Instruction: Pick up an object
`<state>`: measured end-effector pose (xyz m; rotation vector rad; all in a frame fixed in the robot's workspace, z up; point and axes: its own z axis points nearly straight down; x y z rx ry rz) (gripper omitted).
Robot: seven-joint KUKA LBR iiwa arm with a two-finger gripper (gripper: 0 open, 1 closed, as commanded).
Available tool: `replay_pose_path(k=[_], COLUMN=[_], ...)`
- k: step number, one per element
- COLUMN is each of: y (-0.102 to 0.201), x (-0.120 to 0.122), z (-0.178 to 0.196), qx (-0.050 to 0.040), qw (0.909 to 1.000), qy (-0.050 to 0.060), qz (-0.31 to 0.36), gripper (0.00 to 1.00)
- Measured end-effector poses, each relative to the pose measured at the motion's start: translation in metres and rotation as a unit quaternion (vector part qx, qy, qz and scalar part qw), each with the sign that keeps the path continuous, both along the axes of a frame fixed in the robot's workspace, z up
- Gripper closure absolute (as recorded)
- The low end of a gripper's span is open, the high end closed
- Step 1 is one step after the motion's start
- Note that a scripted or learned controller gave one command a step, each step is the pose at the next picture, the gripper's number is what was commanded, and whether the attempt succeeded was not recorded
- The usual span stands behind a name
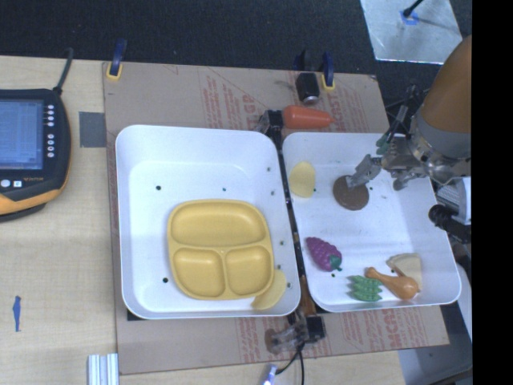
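Camera view: in the right bin (pixel 437 251), a brown round disc (pixel 350 194) lies flat on the floor toward the far half, with the end effector (pixel 362 172) at its upper edge; whether the fingers are spread or closed cannot be told, and nothing is visibly between them. The grey arm (pixel 445 107) enters from the right above that bin. In the same bin: a pale yellow piece (pixel 302 179) near the left wall; purple grapes (pixel 324 253) lower down by the left wall; a green vegetable (pixel 364 289), a tan drumstick (pixel 393 282) and a cream wedge (pixel 405 264) grouped near the front right corner. An orange carrot (pixel 305 118) lies on the cardboard just beyond the bins' far edge. The left bin (pixel 144 159) holds a yellow three-section plate (pixel 220 248) and a yellow slice (pixel 271 293) at its front right corner. A tablet controller (pixel 28 151) rests on the counter (pixel 56 295) at far left.
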<state>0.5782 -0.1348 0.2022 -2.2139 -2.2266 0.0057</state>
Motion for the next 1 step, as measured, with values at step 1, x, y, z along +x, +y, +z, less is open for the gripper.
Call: replay_pose_path(k=[1], y=[-0.0053], x=[0.0268], z=[-0.0762], qx=[0.0002], qw=[1.0000], qy=[0.001], qz=[0.001], gripper=[0.00])
